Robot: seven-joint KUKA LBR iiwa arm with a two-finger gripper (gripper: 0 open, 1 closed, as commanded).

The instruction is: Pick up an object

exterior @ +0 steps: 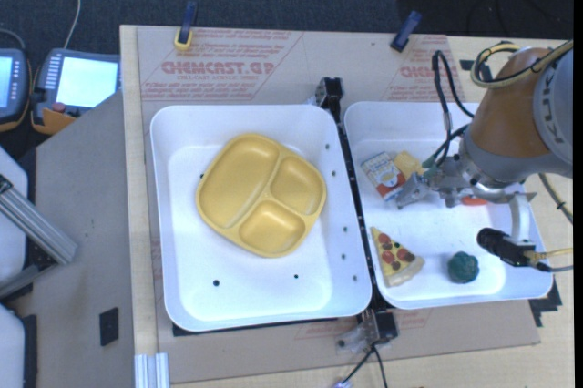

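Near edge of bench: black clip (383, 325) with trailing cables, at the seam between the two bins.

Right bin (437, 297), near part: toy pizza slice (398, 257) lies flat by the left wall, point toward the near corner. Green-blue ball (463, 267) to its right, well apart from it, close to the near wall. Nothing touches either one.

Left bin (173, 222): yellow divided plate (262, 193) sits about centre, turned at an angle, three compartments, nothing in them.

Right bin, middle: gripper (412, 192) low over the bin floor, reaching in from the right, tip pointing left. Parted or closed: cannot tell, since grey metal and shadow merge there. Nothing visibly clamped in it. Grey arm with orange band (501, 117) overhangs the bin's right half and hides part of the floor there.

Just beyond the tip: small white-and-red carton (381, 169), tilted, near the left wall. Yellow block (407, 165) right beside the carton; contact between them unclear. Both are just beside the gripper tip; touching or not, cannot tell.

Far side: black clamp (330, 90) at the bins' far seam. Brown board (273, 58) with red print under both bins; two blue clips, one at the left (187, 22), one at the right (405, 31). Off the bench, far left: screen device (82, 81).
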